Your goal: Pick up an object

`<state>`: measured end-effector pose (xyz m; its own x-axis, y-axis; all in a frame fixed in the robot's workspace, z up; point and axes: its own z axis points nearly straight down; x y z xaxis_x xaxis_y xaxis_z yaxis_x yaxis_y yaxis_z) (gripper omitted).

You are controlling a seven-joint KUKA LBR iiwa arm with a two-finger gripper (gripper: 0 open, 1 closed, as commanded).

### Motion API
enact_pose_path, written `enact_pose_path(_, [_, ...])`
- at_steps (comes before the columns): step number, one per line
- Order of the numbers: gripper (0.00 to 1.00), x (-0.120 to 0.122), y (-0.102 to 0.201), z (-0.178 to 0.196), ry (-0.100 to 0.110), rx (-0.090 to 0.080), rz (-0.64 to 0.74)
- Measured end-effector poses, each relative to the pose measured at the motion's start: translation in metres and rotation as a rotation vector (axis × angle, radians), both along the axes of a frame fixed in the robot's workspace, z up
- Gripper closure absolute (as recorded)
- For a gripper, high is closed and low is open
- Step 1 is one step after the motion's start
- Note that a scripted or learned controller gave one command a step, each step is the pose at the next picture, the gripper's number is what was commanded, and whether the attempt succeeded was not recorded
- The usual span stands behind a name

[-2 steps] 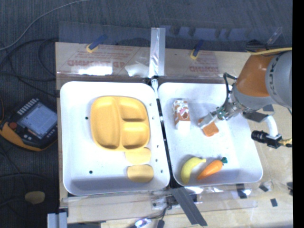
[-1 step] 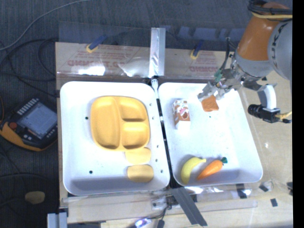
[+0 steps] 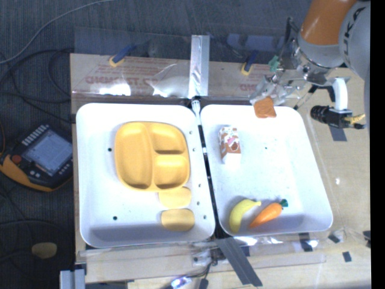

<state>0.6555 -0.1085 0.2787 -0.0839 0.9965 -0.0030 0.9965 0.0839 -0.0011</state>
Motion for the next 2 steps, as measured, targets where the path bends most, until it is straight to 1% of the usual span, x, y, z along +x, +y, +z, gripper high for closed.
enact_pose_path(1, [1.0, -0.055, 0.02, -0.069, 0.002, 0.002, 0.149])
enact_pose_path(2, [1.0, -0.04, 0.027, -0.092, 0.002, 0.001, 0.176])
